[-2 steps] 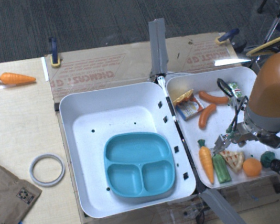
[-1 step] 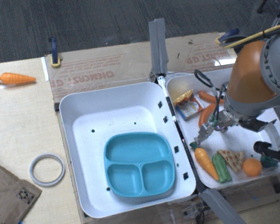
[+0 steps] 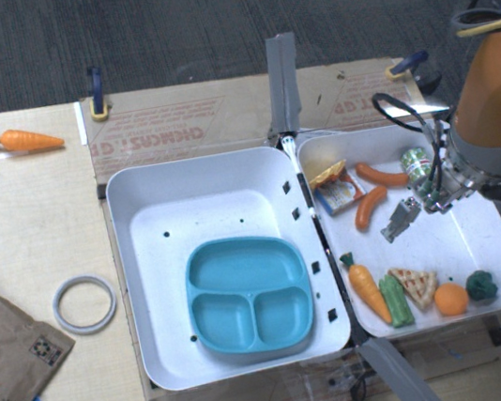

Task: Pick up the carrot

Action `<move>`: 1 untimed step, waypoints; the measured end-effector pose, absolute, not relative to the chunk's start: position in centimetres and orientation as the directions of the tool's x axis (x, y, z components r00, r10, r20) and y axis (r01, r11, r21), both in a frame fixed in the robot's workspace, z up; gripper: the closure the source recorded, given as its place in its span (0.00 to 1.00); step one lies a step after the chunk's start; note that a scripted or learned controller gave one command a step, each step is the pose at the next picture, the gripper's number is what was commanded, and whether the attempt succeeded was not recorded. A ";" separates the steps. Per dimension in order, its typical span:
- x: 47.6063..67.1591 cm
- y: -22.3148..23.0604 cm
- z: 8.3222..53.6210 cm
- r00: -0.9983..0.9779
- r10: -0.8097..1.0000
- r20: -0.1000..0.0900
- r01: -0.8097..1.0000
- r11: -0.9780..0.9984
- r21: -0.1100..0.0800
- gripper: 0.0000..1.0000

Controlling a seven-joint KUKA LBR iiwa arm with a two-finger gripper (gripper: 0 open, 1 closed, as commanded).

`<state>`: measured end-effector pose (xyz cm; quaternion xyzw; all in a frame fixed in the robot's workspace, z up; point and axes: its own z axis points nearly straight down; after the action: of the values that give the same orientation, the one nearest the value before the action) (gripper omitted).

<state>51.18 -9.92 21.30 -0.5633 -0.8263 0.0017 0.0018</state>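
Bench [image 3: 37, 230]: pale wooden surface carrying two shallow white bins side by side.

Left white bin [image 3: 146, 260]: holds a turquoise plastic tray with three compartments [image 3: 248, 295], lying flat near its centre.

Right white bin [image 3: 493, 230]: holds the food items listed below.

Grey arm with orange band [image 3: 491, 102]: reaches in from the right over the right bin's upper right part.

Brown cardboard box [image 3: 5, 355]: lies at the bench's lower left edge, partly cut off.

Two-finger gripper [image 3: 398, 220]: hangs over the middle of the right bin, nothing seen between its fingers; spread or closed cannot be told.

Grey tape ring [image 3: 84, 303]: lies flat on the bench, left of the left bin.

Orange carrot with green top [image 3: 368, 290]: lies in the right bin's lower left part, just beside a green vegetable piece [image 3: 397, 301], apart from the gripper.

Second orange carrot [image 3: 27, 141]: lies on the bench at far upper left, well apart from both bins.

Two orange sausages [image 3: 374, 190]: lie in the right bin's upper part.

Toast-coloured sandwich wedge [image 3: 418, 284], small orange fruit [image 3: 452, 299], dark green broccoli piece [image 3: 481, 285]: set along the right bin's lower edge.
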 end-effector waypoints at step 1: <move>48.3 -16.1 29.4 -0.043 0.999 -0.003 0.999 0.043 -0.004 0.00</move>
<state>48.31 -16.09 29.44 -0.6916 -0.7223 0.0026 0.0005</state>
